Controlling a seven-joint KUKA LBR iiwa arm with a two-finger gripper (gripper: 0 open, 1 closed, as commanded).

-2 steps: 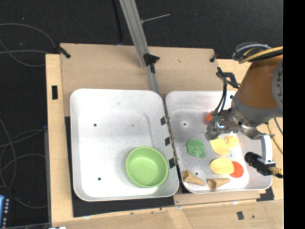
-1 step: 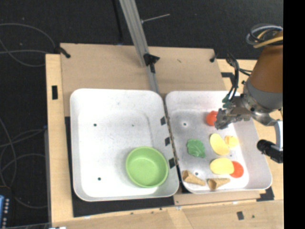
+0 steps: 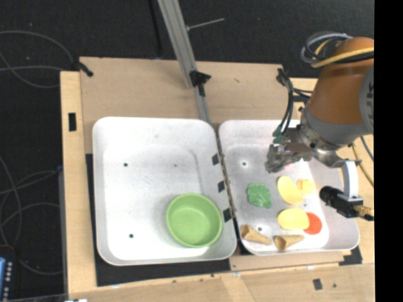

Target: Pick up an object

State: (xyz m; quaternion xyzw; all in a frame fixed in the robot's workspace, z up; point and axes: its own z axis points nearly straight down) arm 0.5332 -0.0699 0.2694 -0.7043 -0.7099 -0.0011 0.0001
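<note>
Readable text: none that I can make out; labels: none legible on my bins; numbers: none

Even overhead light, soft frame
White bins bright, near blown out; floor around the tabletop dark. Shadows faint. Slight blur overall, small items mushy.

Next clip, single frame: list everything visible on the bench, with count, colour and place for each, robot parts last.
bins: two, white, side by side on the bench
bowl: one, green, left bin, near right corner
leafy piece: one, green, right bin, centre
yellow pieces: two large, one small, right bin
round piece: one, orange-red, beside the lower yellow one
cones: two, tan, right bin's near edge
pole: one, grey, rising behind the bins
arm: one, orange band
gripper: over right bin
</note>
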